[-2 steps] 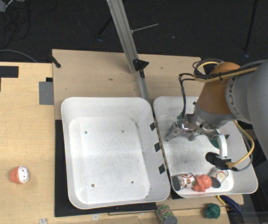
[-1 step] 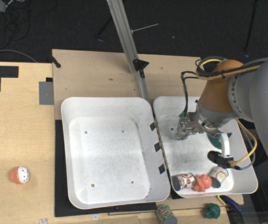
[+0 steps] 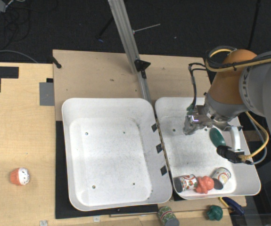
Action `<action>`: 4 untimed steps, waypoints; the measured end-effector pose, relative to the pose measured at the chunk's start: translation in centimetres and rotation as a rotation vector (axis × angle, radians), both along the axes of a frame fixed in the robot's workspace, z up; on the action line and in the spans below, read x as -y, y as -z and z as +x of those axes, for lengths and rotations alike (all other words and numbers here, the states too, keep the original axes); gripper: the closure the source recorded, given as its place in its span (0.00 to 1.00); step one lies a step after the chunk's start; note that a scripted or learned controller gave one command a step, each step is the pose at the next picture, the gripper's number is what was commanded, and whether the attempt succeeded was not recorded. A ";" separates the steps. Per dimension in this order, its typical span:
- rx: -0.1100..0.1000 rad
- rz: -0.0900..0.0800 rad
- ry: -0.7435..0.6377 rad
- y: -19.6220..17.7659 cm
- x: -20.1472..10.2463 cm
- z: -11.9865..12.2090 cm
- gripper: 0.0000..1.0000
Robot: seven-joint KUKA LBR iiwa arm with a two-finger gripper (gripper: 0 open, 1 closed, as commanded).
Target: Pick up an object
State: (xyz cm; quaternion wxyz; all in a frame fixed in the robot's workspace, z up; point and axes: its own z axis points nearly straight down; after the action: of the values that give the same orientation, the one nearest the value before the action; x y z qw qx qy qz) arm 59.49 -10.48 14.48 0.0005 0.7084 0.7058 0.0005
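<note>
1. In the camera view, the grey arm (image 3: 248,86) with its orange band reaches in from the right and bends down over the right bin (image 3: 184,147).
2. The pincer (image 3: 190,126) hangs low over the far half of that bin, above bare white floor (whether its fingers are apart or together cannot be told from this angle, and nothing is seen between them).
3. A dark green oblong object (image 3: 217,137) lies just to the right of the pincer, beside the wrist and partly under the arm's cabling.
4. Along the near edge of the right bin sit three things in a row: a small can with a red and white label (image 3: 186,182) lying on its side, an orange-red lumpy toy (image 3: 204,184) touching it, and a second small can (image 3: 221,177) just beside the toy.
5. The left bin (image 3: 108,152) sits flush against the right one, joined by black clips.
6. On the wooden surface (image 3: 12,126), well to the left, rests a small orange and white ball-shaped toy (image 3: 20,176).
7. At the near edge of the surface, outside the bins, lie a third can (image 3: 166,215) and a green toy (image 3: 214,213).
8. A metal rail (image 3: 128,41) slants away from between the bins.
</note>
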 end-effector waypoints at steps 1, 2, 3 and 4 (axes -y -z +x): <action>0.002 0.000 -0.004 -5.5 -0.7 0.7 1.00; 0.002 -0.001 -0.004 -10.8 -0.6 0.8 1.00; -0.005 0.002 -0.008 -11.1 -6.2 0.3 1.00; -0.006 0.002 -0.007 -10.2 -10.6 0.0 1.00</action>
State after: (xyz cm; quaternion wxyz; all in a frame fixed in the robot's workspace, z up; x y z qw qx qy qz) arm 59.54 0.09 24.71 -0.0022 0.7058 0.7084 -0.0010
